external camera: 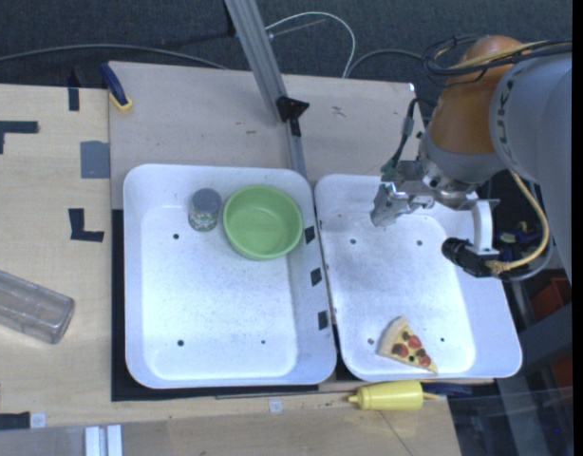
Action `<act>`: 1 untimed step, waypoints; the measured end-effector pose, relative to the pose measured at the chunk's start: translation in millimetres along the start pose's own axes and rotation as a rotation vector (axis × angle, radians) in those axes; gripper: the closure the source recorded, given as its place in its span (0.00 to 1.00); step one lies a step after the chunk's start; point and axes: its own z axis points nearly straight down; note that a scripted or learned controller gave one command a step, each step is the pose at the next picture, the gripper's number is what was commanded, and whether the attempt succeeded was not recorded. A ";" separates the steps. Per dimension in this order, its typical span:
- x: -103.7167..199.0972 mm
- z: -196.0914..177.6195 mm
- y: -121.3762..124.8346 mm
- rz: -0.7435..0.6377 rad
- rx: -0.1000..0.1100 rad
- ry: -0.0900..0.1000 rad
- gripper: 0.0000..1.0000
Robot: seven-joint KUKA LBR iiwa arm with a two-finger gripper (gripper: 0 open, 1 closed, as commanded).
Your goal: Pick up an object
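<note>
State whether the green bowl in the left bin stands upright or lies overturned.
Upright. The green bowl shows its open mouth and hollow inside to the camera, resting beside the small can.

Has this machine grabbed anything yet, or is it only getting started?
Nothing looks picked up yet. The claw sits over the far end of the right bin, with nothing visible in it. The pizza slice lies at that bin's near end; the green bowl and small can sit in the left bin. The whole pick remains.

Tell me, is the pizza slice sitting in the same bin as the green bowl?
No, the pizza slice lies in the right bin, while the green bowl sits in the left bin beside a small can.
</note>
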 end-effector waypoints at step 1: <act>0.5 -15.3 0.5 0.001 0.003 0.000 1.00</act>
